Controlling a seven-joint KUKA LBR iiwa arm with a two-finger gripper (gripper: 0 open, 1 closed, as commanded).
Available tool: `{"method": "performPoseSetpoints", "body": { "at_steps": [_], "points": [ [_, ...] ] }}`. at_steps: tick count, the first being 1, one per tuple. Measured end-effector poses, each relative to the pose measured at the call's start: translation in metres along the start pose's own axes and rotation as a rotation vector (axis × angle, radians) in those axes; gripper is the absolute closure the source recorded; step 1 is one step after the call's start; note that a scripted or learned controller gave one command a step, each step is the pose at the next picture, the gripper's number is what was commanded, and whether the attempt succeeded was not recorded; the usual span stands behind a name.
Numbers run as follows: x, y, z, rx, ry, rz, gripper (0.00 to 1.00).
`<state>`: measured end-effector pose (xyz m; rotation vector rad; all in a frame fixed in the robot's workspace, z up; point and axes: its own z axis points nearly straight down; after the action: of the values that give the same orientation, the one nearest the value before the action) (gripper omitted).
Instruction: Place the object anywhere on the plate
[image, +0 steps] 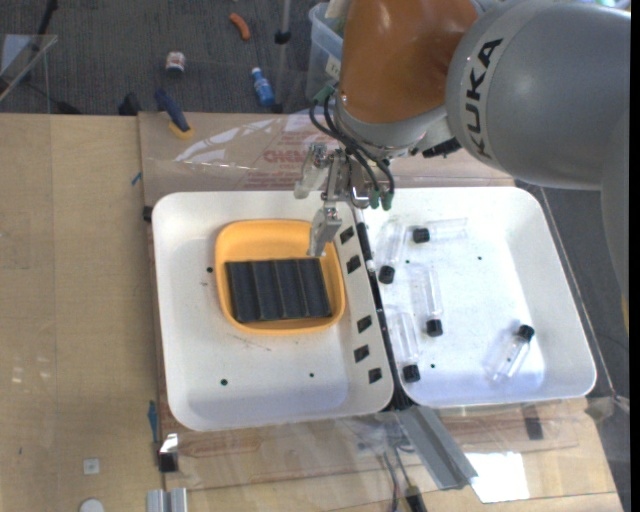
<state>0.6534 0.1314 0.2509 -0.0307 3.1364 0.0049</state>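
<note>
While its fingers are hanging together with nothing visible between them, the gripper (324, 232) is hovering over the yellow plate's (232, 252) upper right rim, left of frame centre, and the dark ridged block (278, 290) is lying on the plate in the left bin (190, 380).

A pale wooden surface (70, 300) fills the left side. Beyond its far edge lies grey carpet floor (110, 40), strewn with small tools: a blue bottle (262, 88), an orange-handled tool (238, 24), and a blue and yellow tool (172, 112).
</note>
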Motion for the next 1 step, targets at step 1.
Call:
{"method": "performPoseSetpoints", "body": {
  "at_steps": [1],
  "points": [
    [0.0,0.0,-0.0001,0.0,0.0,0.0,0.0]
  ]
}}
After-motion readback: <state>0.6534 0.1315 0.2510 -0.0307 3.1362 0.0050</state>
